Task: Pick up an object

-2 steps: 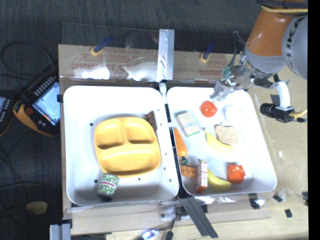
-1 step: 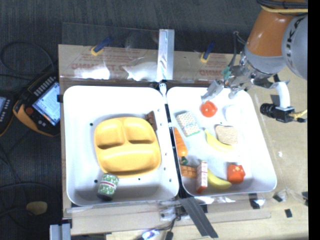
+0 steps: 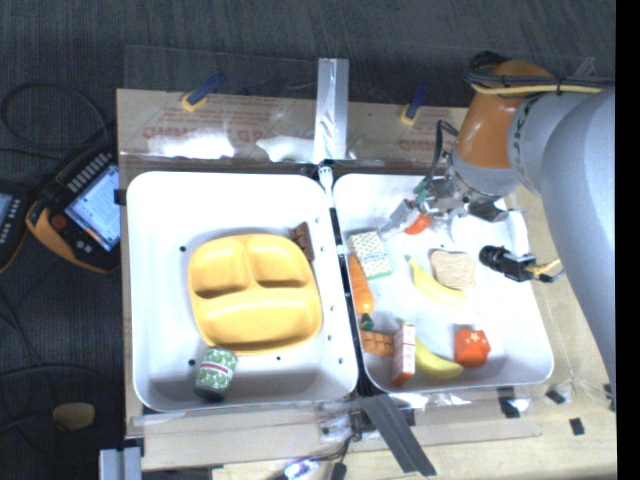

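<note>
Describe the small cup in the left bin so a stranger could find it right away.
Start at the left bin, which holds a big yellow divided tray. Look just past the tray's near-left corner: the cup lies there on its side. It is small, with a green and white pattern.

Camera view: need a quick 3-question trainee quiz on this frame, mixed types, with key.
1. True or false: the yellow tray lies in the right bin.
2. Which item sits nearest the gripper? A) the carrot B) the small red piece C) the green patterned cup
3. Fill in: the slice of bread rests on the upper end of a ____.

Key:
1. False; it lies in the left bin.
2. B
3. banana
</note>
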